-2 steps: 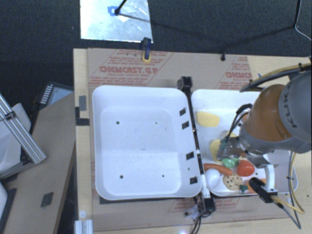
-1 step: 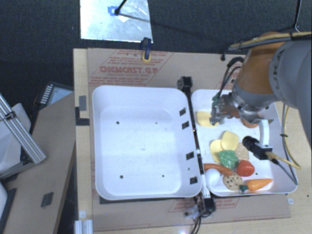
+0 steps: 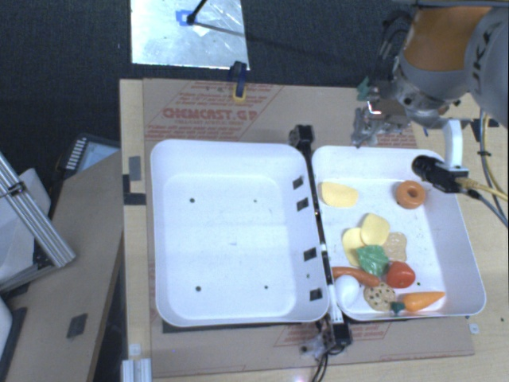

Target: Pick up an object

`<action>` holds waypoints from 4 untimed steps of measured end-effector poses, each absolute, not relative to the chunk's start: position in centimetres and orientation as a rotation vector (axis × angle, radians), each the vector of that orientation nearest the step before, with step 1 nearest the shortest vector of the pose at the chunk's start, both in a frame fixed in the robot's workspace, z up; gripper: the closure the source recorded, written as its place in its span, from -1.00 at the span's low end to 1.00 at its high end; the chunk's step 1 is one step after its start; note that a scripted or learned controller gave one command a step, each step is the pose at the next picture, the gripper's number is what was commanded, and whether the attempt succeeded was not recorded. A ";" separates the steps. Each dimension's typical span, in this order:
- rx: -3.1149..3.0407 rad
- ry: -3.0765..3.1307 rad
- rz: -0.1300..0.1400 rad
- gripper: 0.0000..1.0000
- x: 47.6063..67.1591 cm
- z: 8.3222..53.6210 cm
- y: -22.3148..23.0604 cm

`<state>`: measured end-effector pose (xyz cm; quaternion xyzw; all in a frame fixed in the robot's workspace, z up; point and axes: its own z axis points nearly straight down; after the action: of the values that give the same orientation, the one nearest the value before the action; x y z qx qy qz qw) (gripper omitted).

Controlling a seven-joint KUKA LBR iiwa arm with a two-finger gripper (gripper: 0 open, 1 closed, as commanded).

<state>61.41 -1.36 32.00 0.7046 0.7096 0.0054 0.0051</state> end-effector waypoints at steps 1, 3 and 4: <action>2.206 2.233 0.012 1.00 63.9 34.5 6.2; 2.209 2.229 0.012 1.00 66.9 40.4 16.0; 2.207 2.232 0.014 1.00 66.8 45.9 22.9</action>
<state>66.78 22.86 45.91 0.7032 0.7110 0.0046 0.0014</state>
